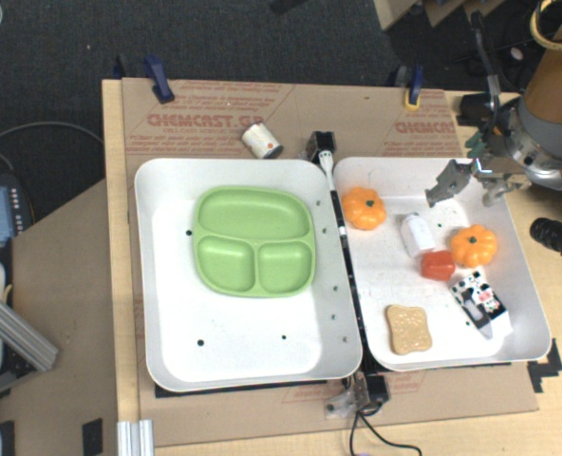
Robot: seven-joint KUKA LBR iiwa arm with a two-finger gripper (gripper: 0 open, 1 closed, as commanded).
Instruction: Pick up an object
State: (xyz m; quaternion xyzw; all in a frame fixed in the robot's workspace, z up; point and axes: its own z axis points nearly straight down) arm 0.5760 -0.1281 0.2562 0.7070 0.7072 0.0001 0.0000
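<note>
Overhead, the arm (547, 112) came in from the right side and bent down over the far right corner of the right bin (523, 335). Its wrist pointed down and a little to the left, so the gripper (469, 184) hung above the upper part of that bin. The two fingers (444, 185) stood spread wide apart, and nothing was between them; one grey finger reached to the left and the other was nearer to the arm.

All the things to pick lay in the right bin. An orange pumpkin (364, 208) was near the bin's left wall, at the far end. A second pumpkin (475, 245) lay more to the right, just below the gripper. Between them was a white cylinder (417, 233), and a red piece (438, 265) was touching its lower end. A black and white box (480, 302) lay tilted near the right wall, just below the second pumpkin. A slice of toast (409, 330) was flat at the near end of the bin.

The left bin (167, 340) carried a green plate (255, 241) with three compartments. On the brown surface (196, 117) behind the bins, a small white roll (260, 141) lay on its side.
</note>
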